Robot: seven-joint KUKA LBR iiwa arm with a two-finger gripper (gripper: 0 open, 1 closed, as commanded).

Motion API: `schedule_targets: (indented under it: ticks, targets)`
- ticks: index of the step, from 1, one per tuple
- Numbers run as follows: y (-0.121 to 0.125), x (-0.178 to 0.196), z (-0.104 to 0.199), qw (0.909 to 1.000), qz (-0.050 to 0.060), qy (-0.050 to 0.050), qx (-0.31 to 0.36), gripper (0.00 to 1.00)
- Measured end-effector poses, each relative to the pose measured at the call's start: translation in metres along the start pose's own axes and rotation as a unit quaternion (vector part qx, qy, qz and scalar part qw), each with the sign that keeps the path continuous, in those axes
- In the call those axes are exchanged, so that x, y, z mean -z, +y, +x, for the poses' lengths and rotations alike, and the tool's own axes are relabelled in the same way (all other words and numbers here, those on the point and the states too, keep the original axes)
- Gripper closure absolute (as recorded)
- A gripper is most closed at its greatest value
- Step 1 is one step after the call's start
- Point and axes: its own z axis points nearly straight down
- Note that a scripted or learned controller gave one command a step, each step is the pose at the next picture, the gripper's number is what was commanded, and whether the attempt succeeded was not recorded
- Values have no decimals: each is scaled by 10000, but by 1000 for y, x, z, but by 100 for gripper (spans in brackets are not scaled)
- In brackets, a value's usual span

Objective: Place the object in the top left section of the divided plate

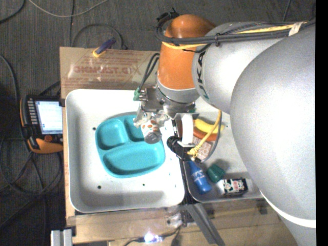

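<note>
The plate is teal, with two small sections above one long section, and lies in the middle of the left bin. The gripper hangs over the plate's right edge; I cannot tell its state.

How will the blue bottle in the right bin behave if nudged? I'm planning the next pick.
The blue bottle lies on its side and looks rounded, so it would probably roll. Neighbours crowd it, including a green object, likely limiting travel.
</note>
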Motion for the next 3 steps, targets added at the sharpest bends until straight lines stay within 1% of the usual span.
schedule_targets:
  ticks: [1,2,3]
  targets:
    - [32,-44,-6,9998,4,-16,-189,100]
    - [32,-44,-6,9998,1,-14,-187,0]
    - [23,-15,-62,9967,-6,-5,809,0]
